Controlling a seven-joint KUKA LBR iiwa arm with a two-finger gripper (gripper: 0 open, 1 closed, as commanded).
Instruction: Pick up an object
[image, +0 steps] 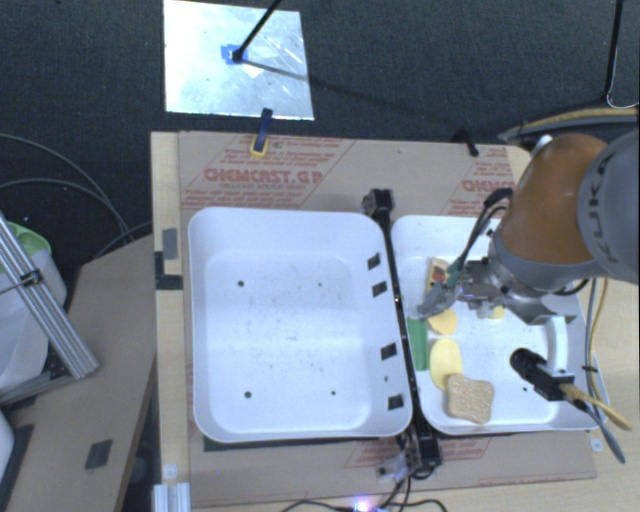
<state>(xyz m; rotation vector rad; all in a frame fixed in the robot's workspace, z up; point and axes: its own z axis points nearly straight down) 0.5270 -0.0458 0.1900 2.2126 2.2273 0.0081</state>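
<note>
Scanning left to right, we note the left bin (290, 320) bare; in the right bin (520, 400) lie yellow pieces (446, 357) and a tan biscuit-like piece (469, 397). Claw (437, 300) hangs near them; we cannot tell its opening or hold. Risk: crowded items may slip. Surface (300, 170) sits on dark carpet (80, 90).

Red "CHEMCAST GP" is printed on the board (262, 176).

Grey arm (560, 215) reaching in from right, tool (437, 298) angled low
</note>
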